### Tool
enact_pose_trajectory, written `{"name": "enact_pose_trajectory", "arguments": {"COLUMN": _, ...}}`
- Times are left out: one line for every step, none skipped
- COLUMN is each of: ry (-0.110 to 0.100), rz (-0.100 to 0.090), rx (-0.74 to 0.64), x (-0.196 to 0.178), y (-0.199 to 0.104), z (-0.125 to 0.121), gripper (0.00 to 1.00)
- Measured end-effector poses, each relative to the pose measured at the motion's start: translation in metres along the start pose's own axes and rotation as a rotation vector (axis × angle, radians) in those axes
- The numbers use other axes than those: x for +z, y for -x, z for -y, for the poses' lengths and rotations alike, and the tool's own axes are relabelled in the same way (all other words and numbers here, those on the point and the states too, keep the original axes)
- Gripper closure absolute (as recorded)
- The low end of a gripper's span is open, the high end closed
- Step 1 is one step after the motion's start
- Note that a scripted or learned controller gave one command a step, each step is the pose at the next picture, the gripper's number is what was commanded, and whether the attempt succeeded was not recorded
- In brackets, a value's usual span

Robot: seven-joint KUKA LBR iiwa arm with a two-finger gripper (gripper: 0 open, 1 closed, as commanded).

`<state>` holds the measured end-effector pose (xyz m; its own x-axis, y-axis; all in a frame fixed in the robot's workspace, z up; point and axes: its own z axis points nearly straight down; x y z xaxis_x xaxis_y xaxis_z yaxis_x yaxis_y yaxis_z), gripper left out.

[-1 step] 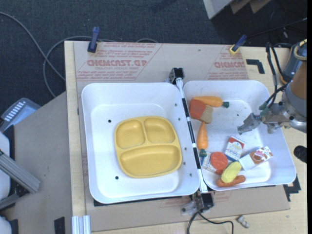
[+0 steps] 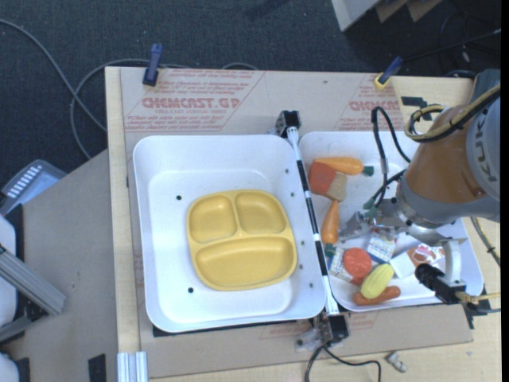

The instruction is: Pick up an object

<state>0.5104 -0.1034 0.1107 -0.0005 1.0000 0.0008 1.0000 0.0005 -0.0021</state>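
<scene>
Yellow tray (image 2: pixel 241 239) in left bin (image 2: pixel 159 181), gripper (image 2: pixel 374 223) over toys, right bin (image 2: pixel 334 146)

Looks like a robotics lab: cardboard-topped bench (image 2: pixel 238 94) held by clamps (image 2: pixel 152 64), two white bins (image 2: pixel 159 237) side by side, loose cables (image 2: pixel 56 62) trailing over dark carpet (image 2: pixel 79 14) beyond the bench's far edge.

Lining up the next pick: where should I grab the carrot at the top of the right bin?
Take the carrot across its thick middle, coming straight down with the tool. It lies flat and roughly crosswise, apart from the bin wall, so both long sides look open. The red block sits close below it, so keep clear of that.
</scene>
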Motion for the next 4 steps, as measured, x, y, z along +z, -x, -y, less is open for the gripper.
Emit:
{"name": "enact_pose_trajectory", "arguments": {"ry": 0.004, "rz": 0.001, "rx": -0.001, "x": -0.075, "y": -0.041, "z": -0.054, "gripper": 0.00}}
{"name": "enact_pose_trajectory", "arguments": {"ry": 0.008, "rz": 0.002, "rx": -0.001, "x": 0.014, "y": -0.008, "z": -0.024, "gripper": 0.00}}
{"name": "enact_pose_trajectory", "arguments": {"ry": 0.004, "rz": 0.002, "rx": 0.000, "x": -0.026, "y": 0.027, "z": -0.097, "gripper": 0.00}}
{"name": "enact_pose_trajectory", "arguments": {"ry": 0.005, "rz": 0.002, "rx": -0.001, "x": -0.026, "y": 0.006, "z": -0.157, "gripper": 0.00}}
